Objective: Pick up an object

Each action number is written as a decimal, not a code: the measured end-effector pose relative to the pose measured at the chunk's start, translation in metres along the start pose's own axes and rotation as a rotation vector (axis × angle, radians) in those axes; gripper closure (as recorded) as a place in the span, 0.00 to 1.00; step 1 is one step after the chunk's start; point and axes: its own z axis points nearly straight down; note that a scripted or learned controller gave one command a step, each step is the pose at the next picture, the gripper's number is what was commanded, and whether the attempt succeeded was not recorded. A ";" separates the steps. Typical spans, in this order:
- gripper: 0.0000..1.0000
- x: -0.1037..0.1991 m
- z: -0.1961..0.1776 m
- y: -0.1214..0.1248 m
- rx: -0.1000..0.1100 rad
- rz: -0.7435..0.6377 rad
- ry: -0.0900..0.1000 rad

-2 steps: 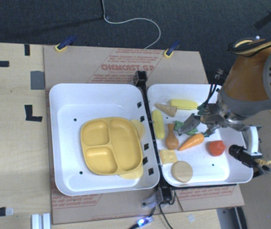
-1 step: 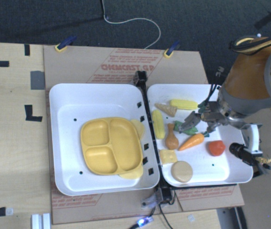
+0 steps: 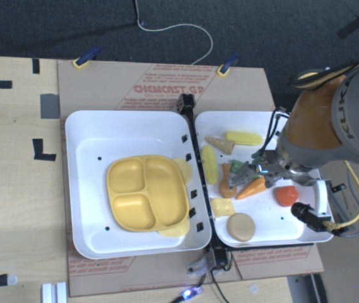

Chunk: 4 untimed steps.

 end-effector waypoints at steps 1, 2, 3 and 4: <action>0.00 -0.007 0.061 -0.004 0.000 0.000 0.000; 0.00 -0.009 0.076 -0.001 -0.014 0.002 -0.004; 1.00 -0.008 0.066 -0.001 -0.014 0.001 -0.003; 1.00 -0.017 0.017 -0.006 -0.009 0.001 -0.001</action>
